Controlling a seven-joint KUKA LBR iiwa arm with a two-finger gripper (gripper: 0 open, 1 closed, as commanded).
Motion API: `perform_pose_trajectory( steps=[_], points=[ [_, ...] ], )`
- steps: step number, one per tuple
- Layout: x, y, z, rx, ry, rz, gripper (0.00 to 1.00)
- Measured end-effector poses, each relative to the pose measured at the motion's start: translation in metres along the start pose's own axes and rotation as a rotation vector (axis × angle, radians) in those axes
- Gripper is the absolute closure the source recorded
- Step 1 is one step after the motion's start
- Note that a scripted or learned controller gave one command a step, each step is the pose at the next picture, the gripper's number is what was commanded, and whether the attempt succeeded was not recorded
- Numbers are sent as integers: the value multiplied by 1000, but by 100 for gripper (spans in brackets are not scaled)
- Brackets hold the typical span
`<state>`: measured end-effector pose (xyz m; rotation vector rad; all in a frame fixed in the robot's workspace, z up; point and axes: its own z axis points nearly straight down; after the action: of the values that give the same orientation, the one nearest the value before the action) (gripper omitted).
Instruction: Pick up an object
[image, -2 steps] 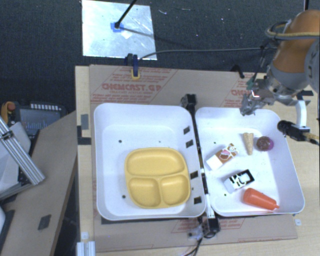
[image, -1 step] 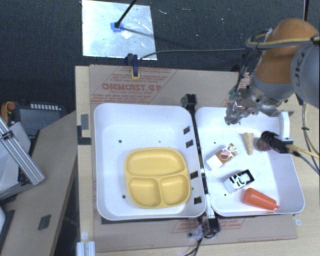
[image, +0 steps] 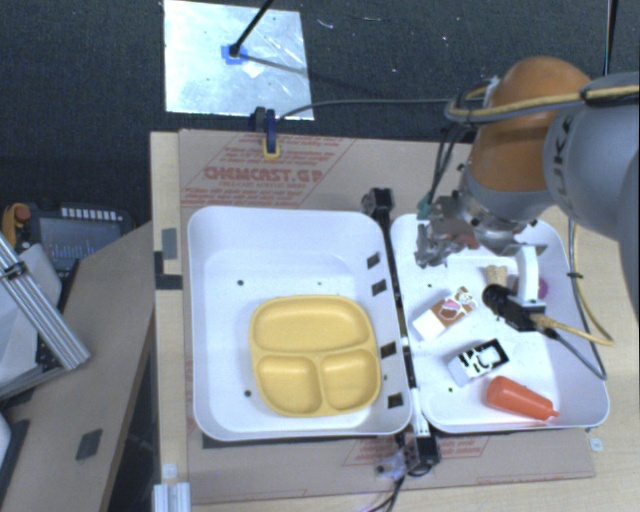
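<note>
A pale wooden bench (image: 110, 330) stands on dark carpet (image: 70, 100) and carries a brown cardboard sheet with red print (image: 300, 165), on which a left shallow white bin (image: 280, 250) and a right shallow white bin (image: 445, 400) sit side by side; a shiny silver sheet (image: 200, 70) lies on the carpet beyond. The left bin holds a yellow three-compartment plastic tray (image: 312, 352), while the right bin holds a small white printed box (image: 443, 312), a black-and-white block (image: 478, 360) and an orange cone-shaped piece (image: 518, 398), all lying apart on its floor. The gripper (image: 433, 250) hangs over the right bin's far left corner, near the box, with nothing seen in its grasp; how far open it stands cannot be told.
</note>
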<state>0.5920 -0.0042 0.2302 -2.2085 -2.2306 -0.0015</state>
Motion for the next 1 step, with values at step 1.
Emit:
perform_pose_trajectory(
  steps=[1],
  points=[
    [51, -26, -8, -1, 0, 0, 100]
  ],
)
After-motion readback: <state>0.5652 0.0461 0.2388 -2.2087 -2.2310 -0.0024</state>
